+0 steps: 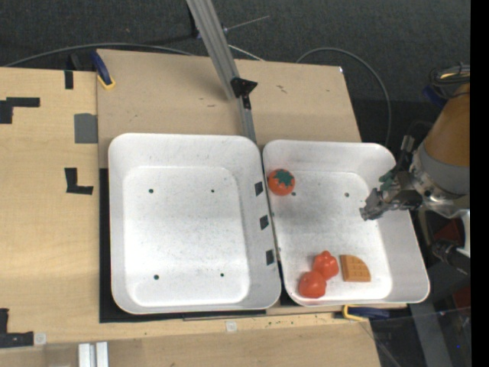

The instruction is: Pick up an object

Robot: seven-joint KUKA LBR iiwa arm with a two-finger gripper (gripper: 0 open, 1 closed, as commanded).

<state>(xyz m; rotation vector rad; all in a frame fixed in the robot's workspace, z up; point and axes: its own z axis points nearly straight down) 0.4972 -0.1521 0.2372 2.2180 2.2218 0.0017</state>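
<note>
Camera view: we see the gripper (pixel 376 205) poised over the right bin's (pixel 405 243) outer side, and whether it is clenched or released we cannot tell. Risk: descending here would meet bare plastic. A strawberry-like toy (pixel 281 182) lies well beyond it toward the divider; two red pieces (pixel 318 275) and a waffle (pixel 354 268) sit nearer, below.

The arm (pixel 451 140) is cut off by the right edge, so that only its orange band and wrist are seen. The gripper (pixel 374 207), over the right bin (pixel 409 277), is small and dark; how its jaws stand cannot be told. The slanted metal rail (pixel 216 40) runs out of the top edge. The surface (pixel 46 205) is cropped at left and bottom.
</note>
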